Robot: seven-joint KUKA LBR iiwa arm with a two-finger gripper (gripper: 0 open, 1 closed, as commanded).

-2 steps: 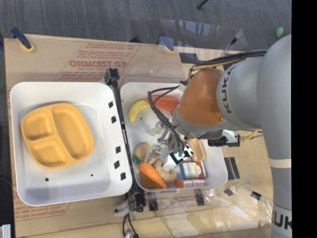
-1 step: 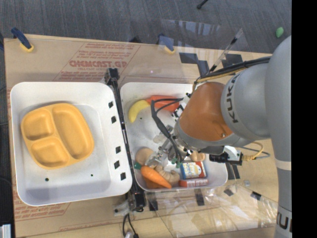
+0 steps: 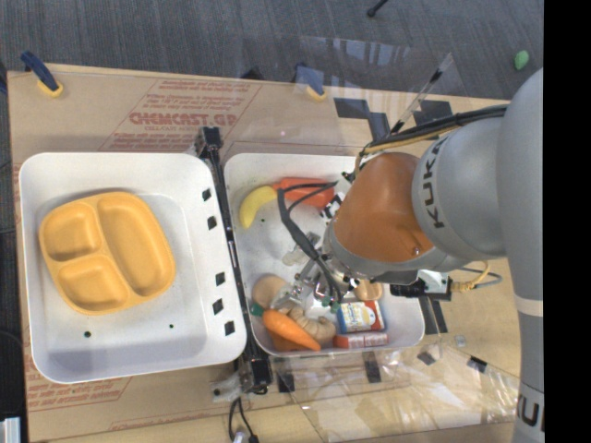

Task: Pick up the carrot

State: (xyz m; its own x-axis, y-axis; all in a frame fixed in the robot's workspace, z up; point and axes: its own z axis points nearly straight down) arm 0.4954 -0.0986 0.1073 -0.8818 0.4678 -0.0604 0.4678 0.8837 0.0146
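While the carrot (image 3: 290, 329) lies ungrasped near the right bin's (image 3: 242, 258) front edge, the gripper (image 3: 312, 289) hovers just above it, finger state indiscernible.

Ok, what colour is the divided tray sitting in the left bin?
Yellow-orange. The divided tray shows plainly in the camera view, lying in the left bin.

Printed in red on the cardboard sheet (image 3: 138, 100) under the bins: "CHEMCAST GP" in large letters, with smaller lines above and below too small to read. On the grey arm (image 3: 480, 192), near the orange band, black letters "KUK", the rest of the word out of sight. On the small carton (image 3: 358, 317) in the right bin, a coloured label, not readable.
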